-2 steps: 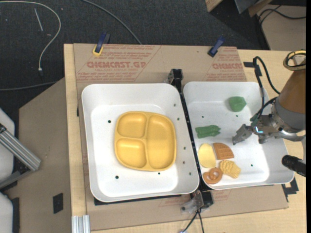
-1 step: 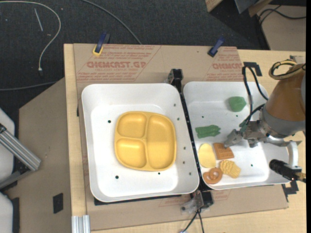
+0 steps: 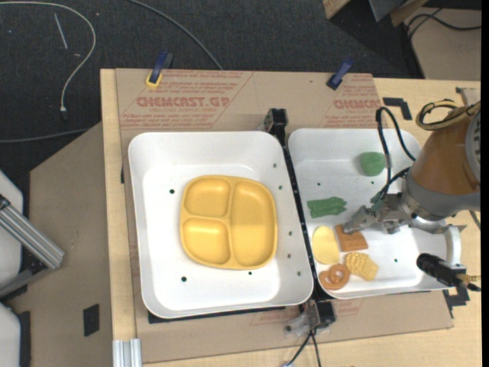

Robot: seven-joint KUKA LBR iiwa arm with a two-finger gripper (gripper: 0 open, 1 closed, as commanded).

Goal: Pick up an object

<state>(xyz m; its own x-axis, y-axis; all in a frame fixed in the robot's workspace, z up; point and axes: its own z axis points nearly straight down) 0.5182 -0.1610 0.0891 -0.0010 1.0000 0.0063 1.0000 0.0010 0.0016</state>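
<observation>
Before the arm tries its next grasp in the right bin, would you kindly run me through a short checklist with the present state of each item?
1. Gripper over the right bin: ok.
2. Gripper near a target: ok, it sits just above the brown cracker.
3. Object held between the fingers: cannot tell, the wrist hides them.
4. Crowding around the target: not ok, the pale yellow piece, waffle piece and pretzel lie close by.
5. Easier isolated targets: ok, the green round piece lies apart, and the flat green piece too.
6. Yellow divided plate in the left bin, out of the way: ok.
</observation>
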